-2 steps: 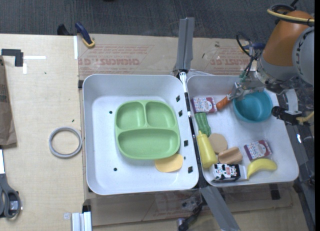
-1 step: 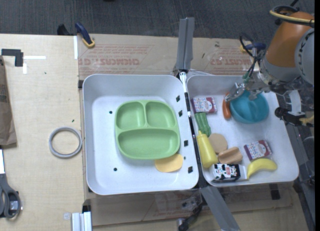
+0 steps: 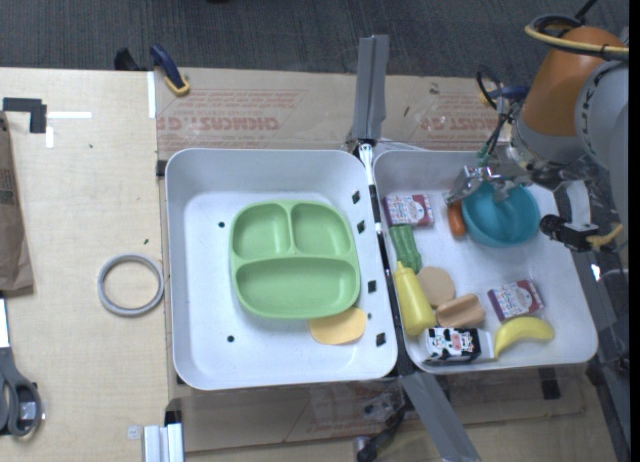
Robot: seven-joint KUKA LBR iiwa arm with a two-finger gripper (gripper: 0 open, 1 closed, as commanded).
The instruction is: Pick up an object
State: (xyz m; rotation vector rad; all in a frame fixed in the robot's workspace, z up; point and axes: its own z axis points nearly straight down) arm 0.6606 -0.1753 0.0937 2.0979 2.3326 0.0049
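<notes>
The metal hand (image 3: 487, 178) hung over the smooth round teal bowl (image 3: 503, 216) near the right bin's (image 3: 580, 350) far edge; its grip state couldn't be told.

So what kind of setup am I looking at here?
Most likely a robot lab test bench, not a kitchen: two white bins sit on cardboard-covered boards, the green divided plate and banana look like toy props, and a tape roll lies nearby.
</notes>
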